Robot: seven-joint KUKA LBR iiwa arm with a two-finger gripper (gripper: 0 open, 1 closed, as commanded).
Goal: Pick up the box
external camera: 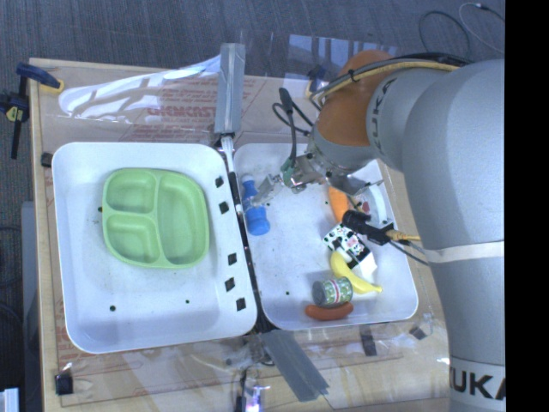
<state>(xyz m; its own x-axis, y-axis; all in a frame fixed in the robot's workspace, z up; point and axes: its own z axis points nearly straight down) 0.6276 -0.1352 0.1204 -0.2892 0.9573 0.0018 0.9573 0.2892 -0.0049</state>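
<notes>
Wooden bench point(39, 256) holds two smooth white bins; the left bin point(77, 307) carries a glossy green divided plate point(156, 217). Over the right bin point(283, 303), the gripper point(273, 184) hangs, fingers narrowly parted, holding nothing. A cow-patterned box point(347, 245) lies well right of it.

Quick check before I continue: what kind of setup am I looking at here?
Likely a robotics lab pick-and-place bench: two white bins taped to a board, a KUKA arm reaching over the right one, toy food like a banana and a green divided plate.
</notes>
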